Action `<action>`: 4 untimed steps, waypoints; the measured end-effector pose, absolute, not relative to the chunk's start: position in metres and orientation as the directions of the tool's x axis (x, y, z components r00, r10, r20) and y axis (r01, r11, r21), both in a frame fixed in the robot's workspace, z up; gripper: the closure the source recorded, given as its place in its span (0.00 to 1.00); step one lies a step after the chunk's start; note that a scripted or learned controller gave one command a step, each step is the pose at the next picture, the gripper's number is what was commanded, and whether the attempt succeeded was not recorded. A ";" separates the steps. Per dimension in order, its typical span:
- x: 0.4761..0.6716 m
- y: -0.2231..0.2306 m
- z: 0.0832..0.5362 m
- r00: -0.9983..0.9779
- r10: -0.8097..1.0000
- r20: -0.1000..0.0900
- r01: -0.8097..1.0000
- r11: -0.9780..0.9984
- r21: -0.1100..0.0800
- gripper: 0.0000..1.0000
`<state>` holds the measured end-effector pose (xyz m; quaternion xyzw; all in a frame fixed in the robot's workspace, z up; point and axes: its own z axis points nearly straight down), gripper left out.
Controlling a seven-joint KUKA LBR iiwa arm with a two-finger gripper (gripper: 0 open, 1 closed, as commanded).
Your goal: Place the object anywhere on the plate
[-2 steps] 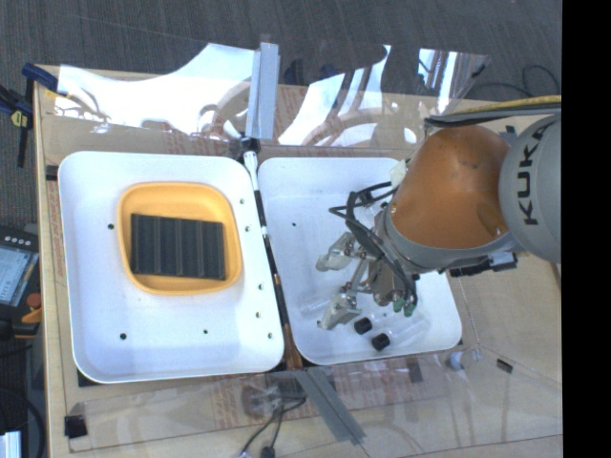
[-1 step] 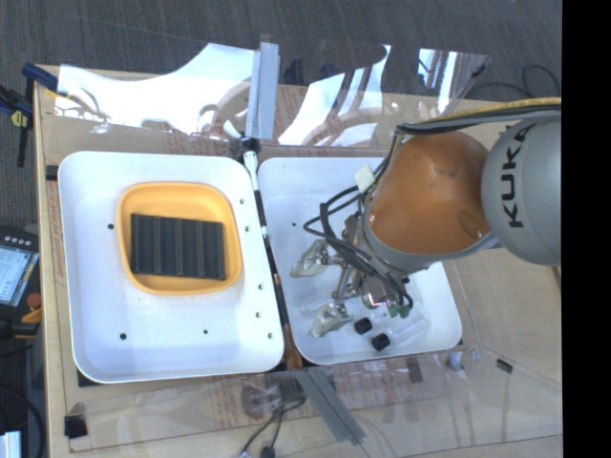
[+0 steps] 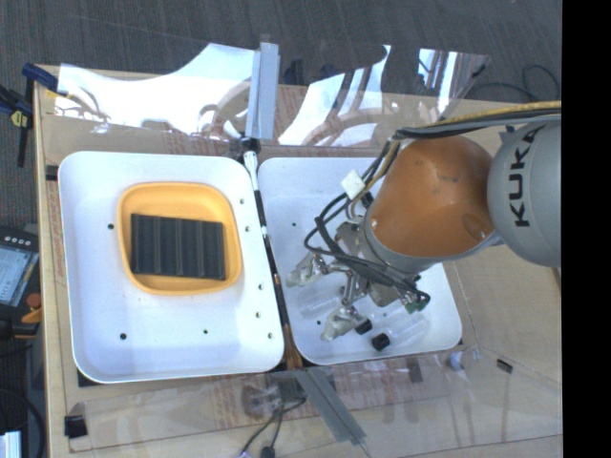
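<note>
Left bin (image 3: 86, 256) holds a yellow plate (image 3: 179, 239) near its centre, with a dark ribbed rectangular insert (image 3: 179, 246) on it. Right of the plate, the right bin (image 3: 286, 198) is mostly covered by the arm (image 3: 430, 203), whose orange band and cables hide much of the floor. The arm reaches in from the right, wrist bent down over the right bin. The gripper (image 3: 346, 299) sits low there, fingers spread, nothing visibly between them. The task object is hard to make out; small dark bits (image 3: 380, 341) lie beside the gripper.
</note>
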<state>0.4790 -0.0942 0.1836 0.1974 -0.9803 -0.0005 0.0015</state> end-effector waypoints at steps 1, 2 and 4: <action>0.492 -0.089 0.201 -0.661 -0.751 0.000 -0.751 0.661 0.001 0.00; 0.490 -0.082 0.192 -0.431 -0.902 0.001 -0.902 0.431 0.002 0.00; 0.508 -0.070 0.200 -0.084 -0.996 0.000 -0.996 0.084 0.004 0.00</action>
